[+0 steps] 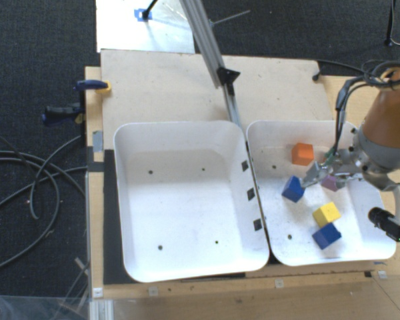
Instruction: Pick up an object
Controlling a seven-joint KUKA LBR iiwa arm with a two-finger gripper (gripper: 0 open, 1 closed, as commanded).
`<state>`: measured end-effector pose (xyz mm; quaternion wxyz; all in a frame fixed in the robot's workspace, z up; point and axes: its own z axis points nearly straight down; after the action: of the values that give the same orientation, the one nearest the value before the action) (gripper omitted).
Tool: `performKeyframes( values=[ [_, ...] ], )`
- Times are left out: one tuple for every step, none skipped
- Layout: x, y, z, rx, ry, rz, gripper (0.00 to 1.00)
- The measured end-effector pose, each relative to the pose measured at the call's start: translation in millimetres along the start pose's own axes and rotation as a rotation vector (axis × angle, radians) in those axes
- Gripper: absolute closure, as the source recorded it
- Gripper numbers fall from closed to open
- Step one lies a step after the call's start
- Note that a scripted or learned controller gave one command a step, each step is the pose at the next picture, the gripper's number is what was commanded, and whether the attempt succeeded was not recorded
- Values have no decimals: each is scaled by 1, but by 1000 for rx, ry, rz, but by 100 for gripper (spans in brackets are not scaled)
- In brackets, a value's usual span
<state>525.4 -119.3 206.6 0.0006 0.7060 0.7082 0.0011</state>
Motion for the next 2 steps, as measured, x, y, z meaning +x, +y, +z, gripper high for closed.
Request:
performKeyframes(
  values=[
    [-32, 68, 79, 1, -3, -1, 0],
    [-11, 117, 118, -2, -1, -6, 0]
  ],
)
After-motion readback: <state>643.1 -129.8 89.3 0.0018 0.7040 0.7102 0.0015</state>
